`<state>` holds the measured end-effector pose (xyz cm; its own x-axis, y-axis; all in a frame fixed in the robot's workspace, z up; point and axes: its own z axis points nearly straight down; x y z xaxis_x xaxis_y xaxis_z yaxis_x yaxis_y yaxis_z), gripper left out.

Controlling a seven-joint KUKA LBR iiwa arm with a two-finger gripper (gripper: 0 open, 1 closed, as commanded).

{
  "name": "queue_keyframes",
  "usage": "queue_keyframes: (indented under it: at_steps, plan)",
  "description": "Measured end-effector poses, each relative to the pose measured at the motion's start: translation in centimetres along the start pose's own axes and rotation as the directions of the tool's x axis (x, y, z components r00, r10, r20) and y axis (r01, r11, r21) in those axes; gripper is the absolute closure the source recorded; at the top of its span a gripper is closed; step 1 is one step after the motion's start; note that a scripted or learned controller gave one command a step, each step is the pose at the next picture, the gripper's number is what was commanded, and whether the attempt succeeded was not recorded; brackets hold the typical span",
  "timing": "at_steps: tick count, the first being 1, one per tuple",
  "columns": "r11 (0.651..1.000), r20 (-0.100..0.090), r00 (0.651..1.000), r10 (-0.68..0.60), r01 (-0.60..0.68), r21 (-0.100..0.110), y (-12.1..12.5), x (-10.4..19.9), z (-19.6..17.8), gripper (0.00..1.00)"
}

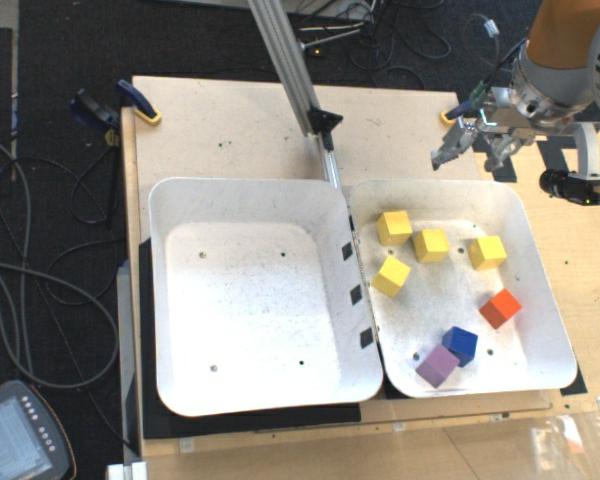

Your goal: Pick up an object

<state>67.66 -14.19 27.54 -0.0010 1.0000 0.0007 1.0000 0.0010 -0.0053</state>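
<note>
The right bin (540,258) holds several small cubes: yellow cubes at the back (394,227), (431,245), (487,252) and one more (390,275) near the divider, an orange cube (499,309), a blue cube (460,344) and a purple cube (437,366) touching it. My gripper (475,155) hangs above the bench just behind the right bin's far rim, well clear of the cubes. Its two fingers are spread apart with nothing between them.
The left bin (180,298) sits beside the right one, sharing a middle edge with black clips (357,293). A slanted metal pole (285,53) rises behind the bins. Clamps (140,103) grip the bench's back left corner. A pendant (20,433) lies at bottom left.
</note>
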Motion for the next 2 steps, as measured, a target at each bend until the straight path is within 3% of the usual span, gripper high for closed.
queue_keyframes:
  at_steps: [1,2]
  plan:
    - [1.0,0.002,1.0,-0.002,0.002,-0.005,0.1,0.0,-0.3,0.0]
    - [1.0,0.001,1.0,0.001,-0.001,0.001,-0.3,-0.2,6.0,0.0]
